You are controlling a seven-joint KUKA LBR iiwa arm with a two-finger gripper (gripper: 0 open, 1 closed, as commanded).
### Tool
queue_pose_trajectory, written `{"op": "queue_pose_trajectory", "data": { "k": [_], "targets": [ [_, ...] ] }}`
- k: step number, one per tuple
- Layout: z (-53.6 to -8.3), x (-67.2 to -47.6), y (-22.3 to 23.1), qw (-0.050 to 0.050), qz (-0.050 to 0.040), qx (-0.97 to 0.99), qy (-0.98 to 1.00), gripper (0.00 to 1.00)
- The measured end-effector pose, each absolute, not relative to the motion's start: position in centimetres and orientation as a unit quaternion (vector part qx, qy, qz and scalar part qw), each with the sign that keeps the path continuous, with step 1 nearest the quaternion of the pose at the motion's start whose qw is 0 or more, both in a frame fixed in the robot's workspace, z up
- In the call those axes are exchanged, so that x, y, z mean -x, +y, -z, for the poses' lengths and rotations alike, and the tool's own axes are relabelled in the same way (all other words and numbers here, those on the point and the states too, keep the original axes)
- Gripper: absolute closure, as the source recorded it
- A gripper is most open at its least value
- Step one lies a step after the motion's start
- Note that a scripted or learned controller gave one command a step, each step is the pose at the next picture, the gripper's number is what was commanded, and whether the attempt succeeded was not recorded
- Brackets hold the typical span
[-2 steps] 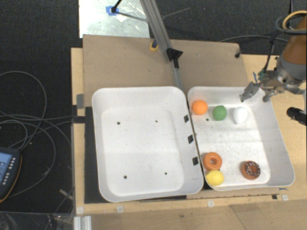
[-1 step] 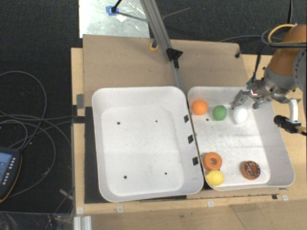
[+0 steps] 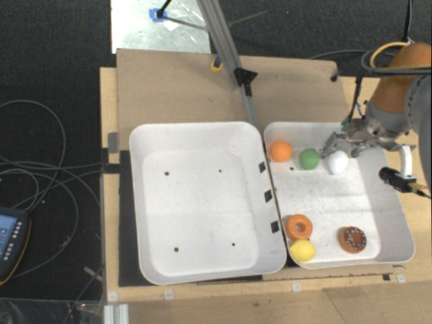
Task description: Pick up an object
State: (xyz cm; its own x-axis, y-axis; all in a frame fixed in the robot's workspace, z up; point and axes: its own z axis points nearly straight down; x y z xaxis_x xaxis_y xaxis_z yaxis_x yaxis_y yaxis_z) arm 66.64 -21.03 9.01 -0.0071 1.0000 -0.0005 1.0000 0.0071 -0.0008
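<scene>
Hovering at the white ball [image 3: 337, 163], the claw's [image 3: 339, 146] grip state is unclear.

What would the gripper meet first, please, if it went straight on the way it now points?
Most likely the white ball, right at the gripper tips in the right bin; height is unclear from this slanted view.

Open mid-floor of right bin [image 3: 405, 248] betw. back-row balls & front-row items.

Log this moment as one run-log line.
gripper above white ball | right bin: orange ball, green ball | grasp unconfirmed
</scene>
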Motion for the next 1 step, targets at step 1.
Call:
{"op": "queue_pose_trajectory", "data": {
  "k": [1],
  "targets": [
    [-10.38, -66.83, -21.09, -0.003, 0.0006, 0.703, -0.711, 1.00]
  ]
}}
